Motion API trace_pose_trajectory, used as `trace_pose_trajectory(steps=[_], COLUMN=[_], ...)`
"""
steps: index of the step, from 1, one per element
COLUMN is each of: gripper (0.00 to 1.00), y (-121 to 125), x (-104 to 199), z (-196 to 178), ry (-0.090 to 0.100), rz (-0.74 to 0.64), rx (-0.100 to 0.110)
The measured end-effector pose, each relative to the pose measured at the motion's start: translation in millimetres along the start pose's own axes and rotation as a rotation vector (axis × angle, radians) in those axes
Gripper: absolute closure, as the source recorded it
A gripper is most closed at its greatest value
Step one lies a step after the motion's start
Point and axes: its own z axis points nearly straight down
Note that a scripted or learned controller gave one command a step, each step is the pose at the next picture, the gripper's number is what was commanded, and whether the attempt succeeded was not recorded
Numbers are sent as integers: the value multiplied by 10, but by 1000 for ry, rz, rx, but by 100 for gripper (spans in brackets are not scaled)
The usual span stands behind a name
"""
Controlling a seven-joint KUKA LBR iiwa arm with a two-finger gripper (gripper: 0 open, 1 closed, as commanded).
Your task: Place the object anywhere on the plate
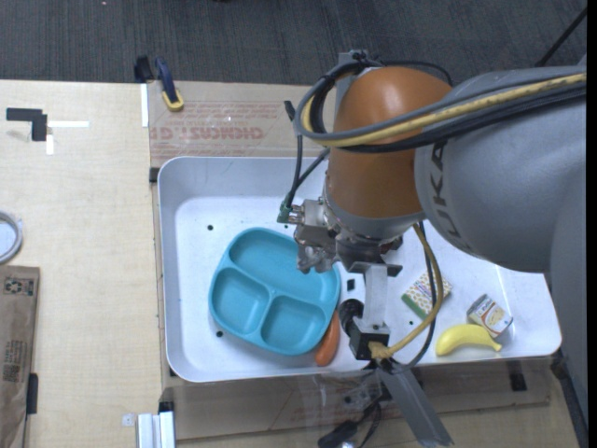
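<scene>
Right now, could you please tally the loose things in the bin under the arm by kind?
Plate: 1
Banana: 1
Orange stick: 1
Packets: 2, a green packet and a silver packet
Total: 5

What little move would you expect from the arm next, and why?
Probably a short shift toward the orange carrot and down onto it. The gripper hangs over the right rim of the blue divided plate, while the carrot, the nearest thing, lies just outside the plate's lower right rim.
</scene>
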Motion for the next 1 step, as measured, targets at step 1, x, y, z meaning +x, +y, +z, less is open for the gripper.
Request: trace_pose_trajectory(steps=[1], gripper=[100], y=[217], x=[127], z=[177], ry=[-1], rz=[20], rx=[0])
